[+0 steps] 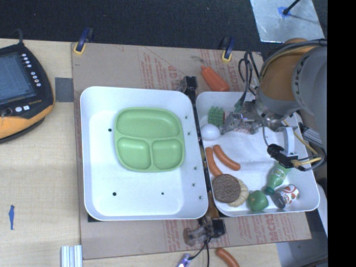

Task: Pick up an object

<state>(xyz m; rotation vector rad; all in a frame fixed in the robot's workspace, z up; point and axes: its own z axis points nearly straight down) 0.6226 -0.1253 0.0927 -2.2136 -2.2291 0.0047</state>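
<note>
The end effector [238,121] sits low over the right bin [311,204], near its back edge, just beside a white egg [210,132] and green block [216,115]; whether it grips anything I cannot tell. Two sausages [221,158] lie mid-bin.

We can see red print on the brown cardboard sheet [144,65] that lies under the two white bins. The red letters run in slanted rows above the left bin [100,149] and again below the right bin [311,196]. The letters are too small and blurry for us to read any word. The orange and grey pad [19,93], well left of the left bin, has a screen, but we cannot read anything on it.
</note>
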